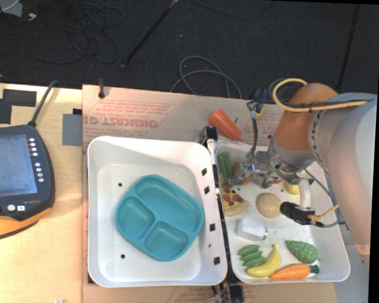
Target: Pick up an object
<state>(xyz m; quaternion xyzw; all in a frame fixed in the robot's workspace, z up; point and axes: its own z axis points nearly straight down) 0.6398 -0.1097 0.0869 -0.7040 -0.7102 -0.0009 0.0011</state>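
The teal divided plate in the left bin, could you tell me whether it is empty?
Empty: the teal plate lies flat in the left bin, and all three of its compartments show bare teal.

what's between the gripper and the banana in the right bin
From the gripper, the beige ball and white block lie along the line to the banana, low on the bin floor; the space above the banana looks open.

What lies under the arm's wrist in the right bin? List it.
Around the gripper lie a green vegetable, pizza slice and tan ball; anything directly beneath is covered.
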